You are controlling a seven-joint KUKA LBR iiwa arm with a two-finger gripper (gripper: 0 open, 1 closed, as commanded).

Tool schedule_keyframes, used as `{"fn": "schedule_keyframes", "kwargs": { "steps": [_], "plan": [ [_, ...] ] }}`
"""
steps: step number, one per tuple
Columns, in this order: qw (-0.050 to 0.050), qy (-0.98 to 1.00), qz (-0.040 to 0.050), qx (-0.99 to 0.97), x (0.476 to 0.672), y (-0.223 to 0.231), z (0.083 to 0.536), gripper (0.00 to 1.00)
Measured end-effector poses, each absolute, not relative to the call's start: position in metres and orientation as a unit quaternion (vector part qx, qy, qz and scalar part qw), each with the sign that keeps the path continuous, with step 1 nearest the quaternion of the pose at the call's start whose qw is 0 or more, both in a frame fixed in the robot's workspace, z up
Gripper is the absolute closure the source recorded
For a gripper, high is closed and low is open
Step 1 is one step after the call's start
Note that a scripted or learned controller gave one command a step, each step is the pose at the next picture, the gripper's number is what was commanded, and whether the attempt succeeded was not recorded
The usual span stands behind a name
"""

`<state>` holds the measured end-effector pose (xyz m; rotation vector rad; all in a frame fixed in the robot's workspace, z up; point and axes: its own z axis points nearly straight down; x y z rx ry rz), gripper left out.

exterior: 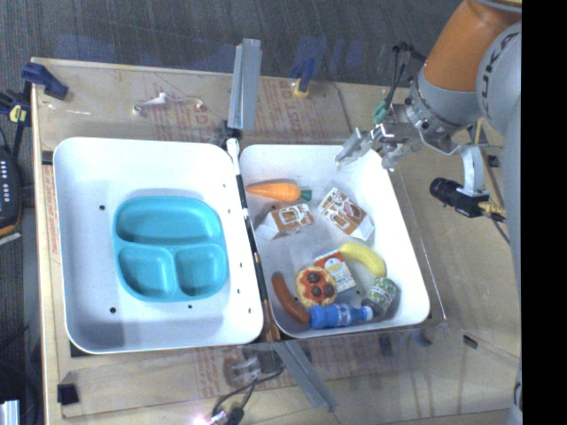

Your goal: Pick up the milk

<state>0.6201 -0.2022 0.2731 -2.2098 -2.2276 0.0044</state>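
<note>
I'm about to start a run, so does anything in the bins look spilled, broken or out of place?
Nothing stands out. The right bin holds a loose jumble of toy food, including a carrot, banana and blue bottle, none visibly damaged. The blue tray sits flat in the left bin.

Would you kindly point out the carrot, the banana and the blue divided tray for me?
carrot [273,190]: camera view, middle of its orange body.
banana [364,257]: camera view, middle of its yellow curve.
blue divided tray [168,220]: camera view, floor of its large top compartment.
</note>
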Motion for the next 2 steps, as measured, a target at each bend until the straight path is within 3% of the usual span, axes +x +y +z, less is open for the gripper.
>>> {"fn": "schedule_keyframes", "kwargs": {
  "steps": [1, 2],
  "plan": [
    [-0.007, -0.721, -0.0043, -0.693, 0.582, -0.211, 0.127, 0.00],
    [-0.016, -0.706, -0.0087, -0.708, 0.621, -0.215, 0.118, 0.00]
  ]
}}
